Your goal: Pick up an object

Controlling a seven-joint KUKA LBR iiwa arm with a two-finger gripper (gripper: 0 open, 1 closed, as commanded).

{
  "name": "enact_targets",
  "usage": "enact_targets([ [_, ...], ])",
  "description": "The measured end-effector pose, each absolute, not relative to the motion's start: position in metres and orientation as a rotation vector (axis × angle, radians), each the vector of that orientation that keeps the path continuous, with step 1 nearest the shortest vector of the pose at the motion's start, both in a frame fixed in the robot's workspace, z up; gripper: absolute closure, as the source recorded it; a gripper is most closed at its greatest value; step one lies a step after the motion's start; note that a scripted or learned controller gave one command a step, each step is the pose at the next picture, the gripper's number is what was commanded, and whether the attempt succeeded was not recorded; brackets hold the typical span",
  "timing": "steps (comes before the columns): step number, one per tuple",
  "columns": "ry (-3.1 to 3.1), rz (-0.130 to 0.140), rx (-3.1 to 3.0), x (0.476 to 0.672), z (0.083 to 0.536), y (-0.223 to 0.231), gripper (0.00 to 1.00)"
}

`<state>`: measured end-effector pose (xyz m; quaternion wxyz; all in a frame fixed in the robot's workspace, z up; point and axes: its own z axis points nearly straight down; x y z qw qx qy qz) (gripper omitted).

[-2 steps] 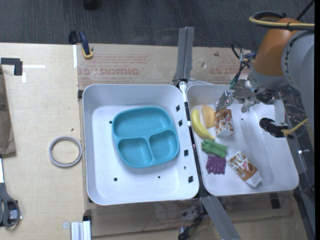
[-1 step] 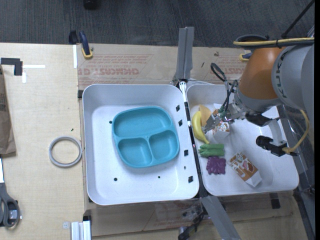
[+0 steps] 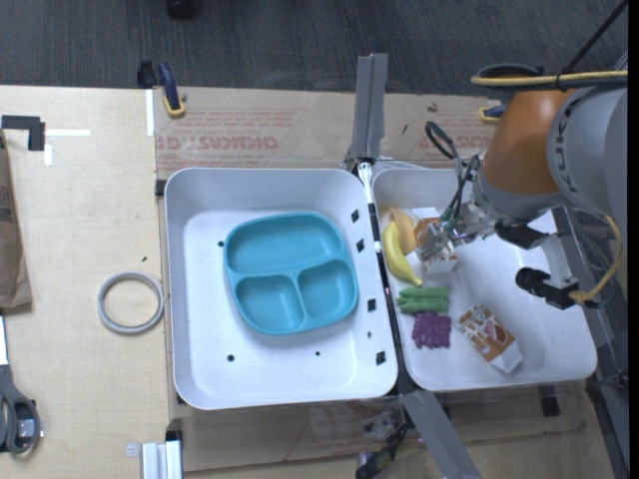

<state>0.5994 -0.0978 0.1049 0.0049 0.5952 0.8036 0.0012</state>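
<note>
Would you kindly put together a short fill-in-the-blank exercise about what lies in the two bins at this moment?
1. The blue divided tray lies in the ____ bin of the camera view.
2. The tray has ____ compartments.
3. The banana lies in the right bin, along its ____ wall.
4. The purple item lies directly below the ____ item in the camera view.

Missing words: left; three; left; green

Red print on cardboard behind bins, mirrored, unreadable.
</note>
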Motion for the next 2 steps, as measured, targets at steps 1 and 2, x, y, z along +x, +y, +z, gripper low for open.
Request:
enact_targets([
  [1,2.366,-0.002,2.066,0.641,0.192,-0.035,1.0],
  [2,2.136,-0.004,2.303,0.64,0.191,-0.078,1.0],
])
